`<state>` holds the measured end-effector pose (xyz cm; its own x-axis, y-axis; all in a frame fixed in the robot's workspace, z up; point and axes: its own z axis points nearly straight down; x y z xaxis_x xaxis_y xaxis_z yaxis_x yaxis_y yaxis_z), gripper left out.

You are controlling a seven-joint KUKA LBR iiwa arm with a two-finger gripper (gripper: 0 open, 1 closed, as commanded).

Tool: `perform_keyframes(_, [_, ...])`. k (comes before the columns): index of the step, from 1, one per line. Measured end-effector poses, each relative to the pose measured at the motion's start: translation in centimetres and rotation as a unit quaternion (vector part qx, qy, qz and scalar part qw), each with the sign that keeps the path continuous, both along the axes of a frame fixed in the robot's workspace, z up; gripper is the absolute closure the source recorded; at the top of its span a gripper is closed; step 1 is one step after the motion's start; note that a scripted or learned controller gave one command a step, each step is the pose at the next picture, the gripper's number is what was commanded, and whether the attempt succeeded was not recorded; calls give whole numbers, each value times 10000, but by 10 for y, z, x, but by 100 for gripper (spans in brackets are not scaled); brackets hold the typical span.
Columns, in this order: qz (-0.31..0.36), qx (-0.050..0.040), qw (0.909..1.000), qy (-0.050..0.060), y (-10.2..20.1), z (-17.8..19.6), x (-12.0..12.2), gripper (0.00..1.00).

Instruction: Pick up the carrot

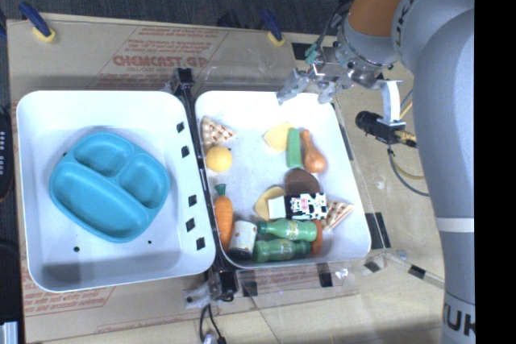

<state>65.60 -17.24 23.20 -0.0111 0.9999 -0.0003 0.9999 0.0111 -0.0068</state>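
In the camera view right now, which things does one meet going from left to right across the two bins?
Blue divided plate → carrot → green bottle → pizza slice. The gripper hangs above the right bin's far rim, holding nothing.

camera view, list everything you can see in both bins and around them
bins: 2, white, side by side on the bench
divided plate: 1, blue, left bin
carrot: 1, orange, right bin, by the left wall
lemon: 1, yellow, right bin, above the carrot
pizza slices: 2, right bin, upper left and lower right
bottles: 2, green, right bin, near edge
clamps: 2, blue, far edge of bench
arm: 1, grey with orange band, right side
gripper: 1, above right bin's far rim
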Motion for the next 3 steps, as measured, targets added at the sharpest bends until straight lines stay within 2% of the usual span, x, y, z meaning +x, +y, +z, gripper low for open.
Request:
perform_keyframes(1, [1400,9,9902,-8,5,-141,-16,0])
perform_keyframes(2, [1432,3,9897,-4,6,-129,-15,100])
perform_keyframes(3, [-800,11,9968,-28,107,-37,-31,100])
